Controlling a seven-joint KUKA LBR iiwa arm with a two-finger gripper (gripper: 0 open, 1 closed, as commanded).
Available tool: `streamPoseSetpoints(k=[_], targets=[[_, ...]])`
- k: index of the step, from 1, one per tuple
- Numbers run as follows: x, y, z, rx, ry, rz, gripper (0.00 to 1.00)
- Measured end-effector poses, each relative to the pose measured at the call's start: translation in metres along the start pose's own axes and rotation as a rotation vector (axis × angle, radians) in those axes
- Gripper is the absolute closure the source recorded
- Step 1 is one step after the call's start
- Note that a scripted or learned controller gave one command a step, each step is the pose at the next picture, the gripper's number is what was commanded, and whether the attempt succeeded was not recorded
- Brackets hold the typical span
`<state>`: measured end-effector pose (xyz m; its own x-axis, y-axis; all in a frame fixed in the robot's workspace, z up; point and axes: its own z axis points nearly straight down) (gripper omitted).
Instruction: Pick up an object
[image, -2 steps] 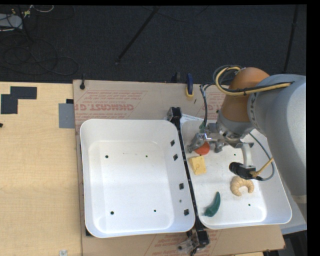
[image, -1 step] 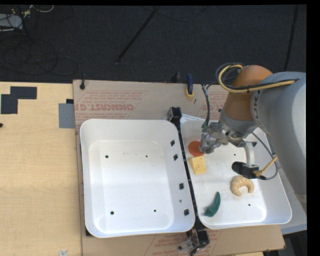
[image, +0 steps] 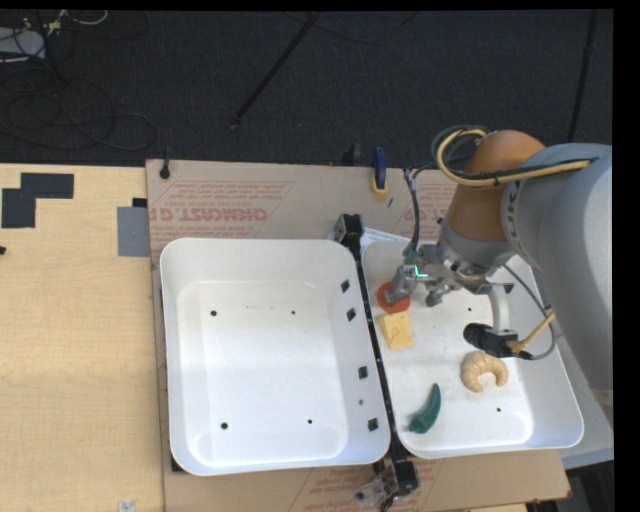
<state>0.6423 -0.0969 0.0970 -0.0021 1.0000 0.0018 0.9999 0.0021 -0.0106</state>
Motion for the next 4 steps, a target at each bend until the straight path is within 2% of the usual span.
streamPoseSetpoints(k=[1, 2, 3, 4], targets=[[-0.001, 0.0, -0.01, 0.0, 0.0, 0.001, 1.0], [-0.001, 0.0, -0.01, 0.001, 0.0, 0.001, 0.0], [-0.002, 0.0, -0.02, 0.0, 0.0, 0.002, 1.0], [-0.002, 0.0, -0.02, 0.0, 0.0, 0.002, 0.0]])
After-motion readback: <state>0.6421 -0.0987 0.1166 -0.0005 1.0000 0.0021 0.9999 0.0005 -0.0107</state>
